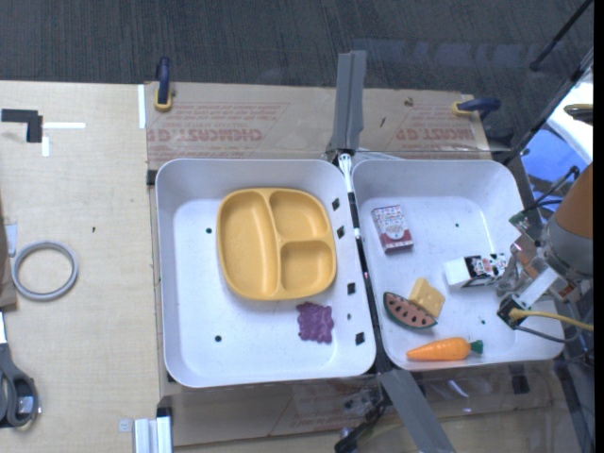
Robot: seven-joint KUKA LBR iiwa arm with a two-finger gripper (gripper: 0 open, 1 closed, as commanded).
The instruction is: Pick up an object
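Right bin (444,173), near to far: carrot (440,350) at the front wall, melon slice (409,311), cheese (427,297), white box (475,269), red carton (392,228); left bin (189,281): purple grapes (316,322), then yellow tray (276,243). Nothing is lifted, so the pick is still wholly ahead. The gripper (525,289) sits at the right bin's right edge, just beside the white box, cut off and cluttered with cables; cannot tell if open or closed.
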